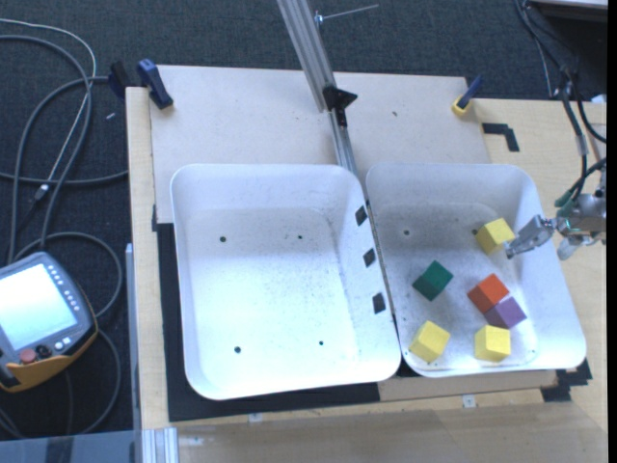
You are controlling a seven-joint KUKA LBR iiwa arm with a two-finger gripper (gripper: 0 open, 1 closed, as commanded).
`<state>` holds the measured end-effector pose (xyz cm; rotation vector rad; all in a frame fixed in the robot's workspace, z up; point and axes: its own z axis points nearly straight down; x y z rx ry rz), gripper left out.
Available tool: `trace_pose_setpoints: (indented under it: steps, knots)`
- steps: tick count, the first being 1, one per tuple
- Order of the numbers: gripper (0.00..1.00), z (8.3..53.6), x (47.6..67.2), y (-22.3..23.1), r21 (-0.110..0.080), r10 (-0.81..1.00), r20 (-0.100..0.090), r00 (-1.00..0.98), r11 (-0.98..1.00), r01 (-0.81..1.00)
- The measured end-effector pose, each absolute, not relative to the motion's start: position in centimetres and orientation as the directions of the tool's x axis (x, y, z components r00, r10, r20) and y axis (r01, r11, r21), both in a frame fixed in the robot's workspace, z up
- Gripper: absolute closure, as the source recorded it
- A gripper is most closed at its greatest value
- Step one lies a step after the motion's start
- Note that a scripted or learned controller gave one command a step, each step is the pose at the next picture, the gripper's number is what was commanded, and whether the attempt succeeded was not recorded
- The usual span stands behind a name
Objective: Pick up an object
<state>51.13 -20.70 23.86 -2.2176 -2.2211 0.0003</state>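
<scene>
The right white bin (540, 196) holds several small blocks. A yellow block (495, 234) lies near its right wall, and a green block (433, 280) sits in the middle. A red block (488, 291) touches a purple block (508, 312). Two more yellow blocks (430, 340) (493, 342) rest near the front wall. My gripper (528, 238) reaches in low from the right edge over the bin's right rim, its tip just right of the upper yellow block. Nothing shows held in it.
The left white bin (193, 258) stands beside the right one. A slanted metal rail (307, 46) runs down to the gap between the bins. Clamps sit at the board's back corners. Cables and a teach pendant (39, 321) lie on the floor at left.
</scene>
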Motion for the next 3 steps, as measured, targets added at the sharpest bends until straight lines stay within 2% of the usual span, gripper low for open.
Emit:
trace_pose_setpoints:
  steps: [1,2,3]
  knots:
    - [0.0,29.9,53.5,-20.9,0.009,1.0,-0.004,-0.003,0.003,1.0]
    - [0.0,18.4,53.8,-15.9,-0.01,1.0,0.005,-0.004,0.004,1.0]
    - [0.0,13.2,52.6,-14.5,0.008,1.0,-0.003,-0.001,0.001,1.0]
